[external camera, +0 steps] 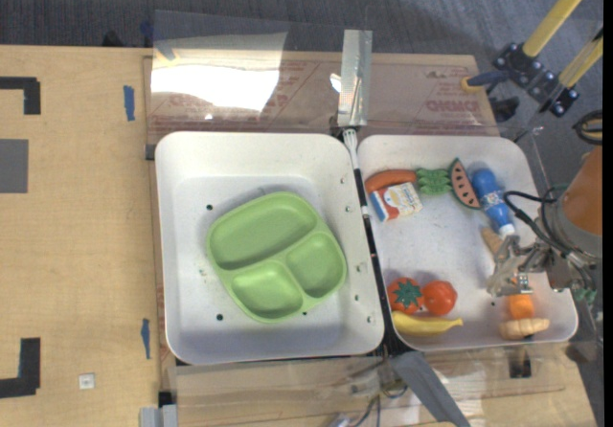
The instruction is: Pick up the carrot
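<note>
Where it tapers, the carrot [391, 179] sprouts ruffled green leaves.

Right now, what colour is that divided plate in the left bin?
Light green all over; the divided plate shows clearly in the camera view.

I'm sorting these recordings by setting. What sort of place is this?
Probably a robot test bench in a lab: two white bins on a plywood bench, toy food such as a carrot, and a green divided plate.
</note>
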Robot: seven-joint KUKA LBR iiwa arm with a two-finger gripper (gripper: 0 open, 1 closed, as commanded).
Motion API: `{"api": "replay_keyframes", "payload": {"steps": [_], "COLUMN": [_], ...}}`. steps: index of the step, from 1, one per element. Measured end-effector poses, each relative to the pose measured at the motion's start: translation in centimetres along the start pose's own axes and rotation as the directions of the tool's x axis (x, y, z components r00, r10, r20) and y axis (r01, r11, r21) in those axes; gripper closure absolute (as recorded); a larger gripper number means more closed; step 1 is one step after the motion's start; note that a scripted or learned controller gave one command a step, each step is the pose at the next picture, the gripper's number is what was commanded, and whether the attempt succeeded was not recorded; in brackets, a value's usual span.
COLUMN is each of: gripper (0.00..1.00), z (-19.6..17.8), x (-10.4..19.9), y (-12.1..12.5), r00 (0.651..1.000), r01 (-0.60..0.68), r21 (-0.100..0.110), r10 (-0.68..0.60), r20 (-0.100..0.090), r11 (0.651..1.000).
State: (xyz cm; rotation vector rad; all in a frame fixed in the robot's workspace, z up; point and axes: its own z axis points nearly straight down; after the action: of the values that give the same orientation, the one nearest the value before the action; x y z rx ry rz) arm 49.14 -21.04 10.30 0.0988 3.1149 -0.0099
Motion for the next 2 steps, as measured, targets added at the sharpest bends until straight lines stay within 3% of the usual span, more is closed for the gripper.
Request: {"api": "replay_keyframes", "payload": {"steps": [1,2], "gripper": [1.00,1.00], "z": [1.2,0.5], "x": [0.7,-3.7], "y": [-0.1,4.7], "r00": [0.998,0.971], "r01": [0.069,0.238], "r21": [-0.005,-0.011], "r10": [-0.069,-0.238], "r20": [-0.012,-0.015], "r11": [0.998,0.971]}}
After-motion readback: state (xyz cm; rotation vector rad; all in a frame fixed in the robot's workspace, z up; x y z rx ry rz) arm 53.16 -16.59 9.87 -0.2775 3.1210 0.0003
